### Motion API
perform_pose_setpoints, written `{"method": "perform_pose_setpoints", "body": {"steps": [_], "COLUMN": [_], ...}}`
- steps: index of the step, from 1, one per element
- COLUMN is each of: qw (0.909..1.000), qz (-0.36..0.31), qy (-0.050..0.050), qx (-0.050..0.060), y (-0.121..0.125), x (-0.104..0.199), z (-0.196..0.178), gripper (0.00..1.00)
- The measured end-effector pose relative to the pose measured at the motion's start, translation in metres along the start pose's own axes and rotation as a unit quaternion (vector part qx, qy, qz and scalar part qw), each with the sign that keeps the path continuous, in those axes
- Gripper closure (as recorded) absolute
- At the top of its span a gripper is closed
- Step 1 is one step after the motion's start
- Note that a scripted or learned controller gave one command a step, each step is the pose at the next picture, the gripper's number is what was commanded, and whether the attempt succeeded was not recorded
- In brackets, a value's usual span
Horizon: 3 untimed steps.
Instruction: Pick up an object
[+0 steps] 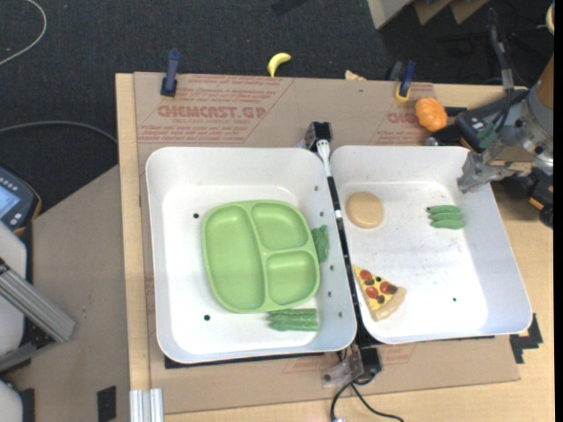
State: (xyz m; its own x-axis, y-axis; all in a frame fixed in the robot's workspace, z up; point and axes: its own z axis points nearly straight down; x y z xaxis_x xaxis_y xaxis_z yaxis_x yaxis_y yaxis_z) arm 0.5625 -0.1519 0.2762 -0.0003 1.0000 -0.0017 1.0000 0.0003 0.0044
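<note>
While the gripper (pixel 472 172) hovers at the right bin's (pixel 493 323) far right corner, state unclear, nothing is lifted.

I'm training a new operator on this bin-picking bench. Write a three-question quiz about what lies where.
1. True or false: the pizza slice lies in the left bin.
2. What does the green divided plate have? A) two compartments B) three C) four
3. Fill in: the gripper hovers over the right bin's far ____ corner.

Key: 1 false, it lies in the right bin. 2 B. 3 right.
</note>
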Motion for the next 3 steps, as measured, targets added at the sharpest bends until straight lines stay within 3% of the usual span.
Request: {"method": "perform_pose_setpoints", "body": {"steps": [1,2,3], "qw": [0.9999,1.0,1.0], "qz": [0.001,-0.003,-0.005], "qy": [0.004,0.001,0.002], "qx": [0.011,0.0,-0.002], "y": [-0.09,-0.082,-0.081], "x": [0.024,0.073,0.14], "z": [0.095,0.054,-0.019], "gripper": [1.0,1.0,1.0]}}
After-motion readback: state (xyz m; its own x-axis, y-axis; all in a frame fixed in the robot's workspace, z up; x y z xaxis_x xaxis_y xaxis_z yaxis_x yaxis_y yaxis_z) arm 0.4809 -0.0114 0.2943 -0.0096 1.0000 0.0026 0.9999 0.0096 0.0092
